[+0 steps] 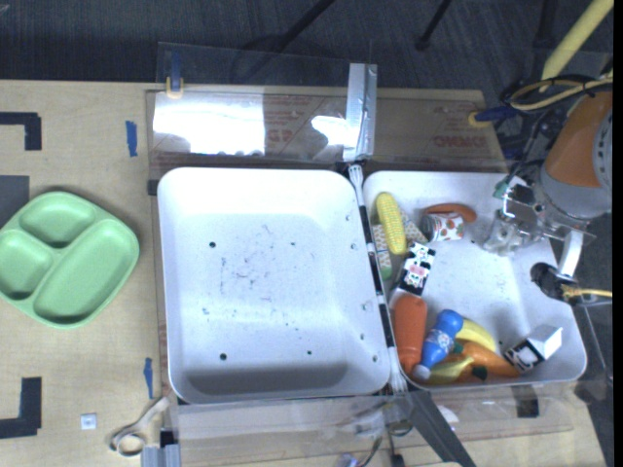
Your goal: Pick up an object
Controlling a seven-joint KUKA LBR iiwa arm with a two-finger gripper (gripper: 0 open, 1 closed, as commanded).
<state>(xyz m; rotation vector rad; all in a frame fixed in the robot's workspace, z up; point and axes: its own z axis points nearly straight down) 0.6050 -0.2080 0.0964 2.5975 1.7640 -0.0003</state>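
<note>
The right bin (506, 290) holds several objects. A yellow corn cob (389, 224) lies along its left wall, with a cow-patterned carton (417, 268) just below it. A red and white cup (448, 227) sits near the back. An orange carrot (409, 324), a blue bottle (440, 337), a banana (477, 335) and a small black and white box (533, 350) crowd the front. My gripper (504, 230) hangs over the bin's back right part, to the right of the cup and apart from it. Nothing shows between its fingers.
The left bin (263, 280) lies beside the right one, and their walls meet in the middle. A green divided plate (63, 258) rests on the bench at far left. A clear panel (263, 115) stands behind the bins. Cables (545, 90) trail at the back right.
</note>
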